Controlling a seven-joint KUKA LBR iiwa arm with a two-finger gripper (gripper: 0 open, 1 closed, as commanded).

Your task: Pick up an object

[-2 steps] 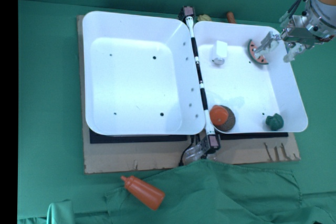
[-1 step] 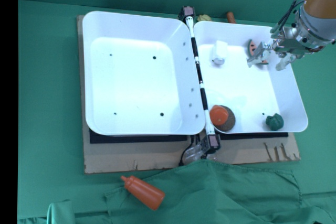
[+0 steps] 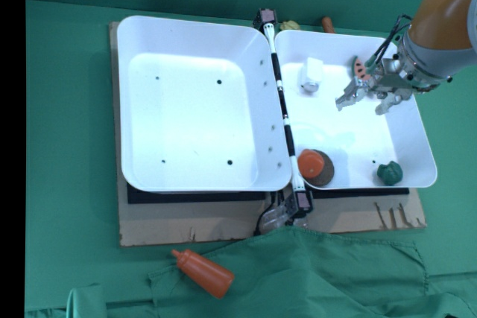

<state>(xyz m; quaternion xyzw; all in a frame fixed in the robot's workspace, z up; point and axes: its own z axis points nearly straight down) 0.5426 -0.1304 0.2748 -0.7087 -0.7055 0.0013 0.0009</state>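
**binwatcher:** The fingers [image 3: 363, 99] are spread apart with nothing seen between them, so no object is held yet. They're hung over the right bin [image 3: 417, 132], up near its far right part, with a bare patch of white floor under them. The watermelon slice [image 3: 361, 68] is just beside the upper finger, against the far wall. The white block [image 3: 311, 74] is a bit further left, near the divider [image 3: 280, 97]. The orange-and-brown piece [image 3: 315, 167] and the green pepper [image 3: 388, 173] are well apart from the fingers, down along the near wall.

**slantview:** Which one is being gone for can't really be told from here. If a guess has to be made, the slice is nearest. Trouble could be expected there though: it's tucked by the wall, so one finger could be jammed on the rim, or the slice just gets nudged flat against the wall and missed. A close on empty floor is also likely if a straight drop is made.

**binwatcher:** Agreed. The pepper is cornered too, near wall and right wall both close, so little room is left for a finger on the outside. Best open room is in the middle of the right bin. The left bin [image 3: 149, 48] is wide open. An orange bottle [image 3: 203, 272] is left lying on the bench, outside both bins.
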